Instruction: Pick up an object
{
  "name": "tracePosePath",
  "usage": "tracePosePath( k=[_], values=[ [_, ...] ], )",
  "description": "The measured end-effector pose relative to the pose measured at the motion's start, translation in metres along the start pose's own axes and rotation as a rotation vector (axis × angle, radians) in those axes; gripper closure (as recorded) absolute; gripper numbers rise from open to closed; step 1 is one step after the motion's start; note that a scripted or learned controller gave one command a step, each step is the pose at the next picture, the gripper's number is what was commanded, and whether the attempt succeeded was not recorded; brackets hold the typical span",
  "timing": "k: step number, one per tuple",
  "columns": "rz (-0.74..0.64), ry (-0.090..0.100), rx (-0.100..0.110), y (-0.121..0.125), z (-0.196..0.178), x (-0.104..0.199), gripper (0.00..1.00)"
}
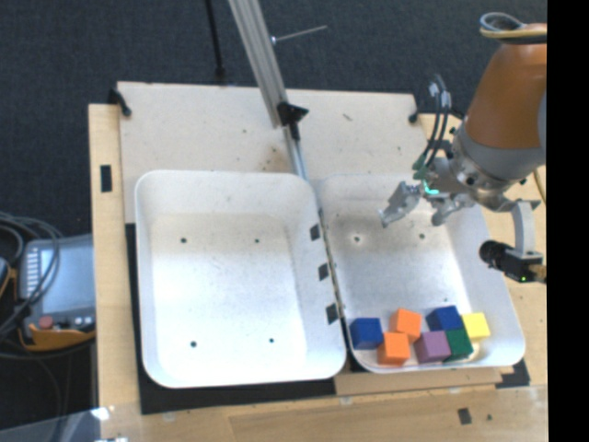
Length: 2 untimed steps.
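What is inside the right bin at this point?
The right bin holds a cluster of blocks at its near end: blue, orange, purple, green, yellow. Anything beneath them is hidden.

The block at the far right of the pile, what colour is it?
Yellow, seen best in the camera view.

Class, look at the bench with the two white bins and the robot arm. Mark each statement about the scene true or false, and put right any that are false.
1. The cubes lie in the right bin. True.
2. The cubes sit at the far end of their bin. False: they cluster at its near edge.
3. There are two orange cubes. True.
4. The tool holds the yellow cube. False: the tool hangs above the far part of the bin, apart from the cubes.
5. The purple cube lies next to the green cube. True.
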<state>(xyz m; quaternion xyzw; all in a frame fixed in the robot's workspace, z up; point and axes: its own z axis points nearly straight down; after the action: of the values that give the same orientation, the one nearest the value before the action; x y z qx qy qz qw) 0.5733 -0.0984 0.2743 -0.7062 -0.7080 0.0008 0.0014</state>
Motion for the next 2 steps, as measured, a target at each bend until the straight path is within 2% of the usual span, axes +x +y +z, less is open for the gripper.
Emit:
tracePosePath(
  k=[1,2],
  values=[
    [0.003,-0.001,-0.005,0.001,-0.002,0.0,0.0],
    [0.004,-0.002,0.002,-0.003,0.06,0.002,0.0]
  ],
)
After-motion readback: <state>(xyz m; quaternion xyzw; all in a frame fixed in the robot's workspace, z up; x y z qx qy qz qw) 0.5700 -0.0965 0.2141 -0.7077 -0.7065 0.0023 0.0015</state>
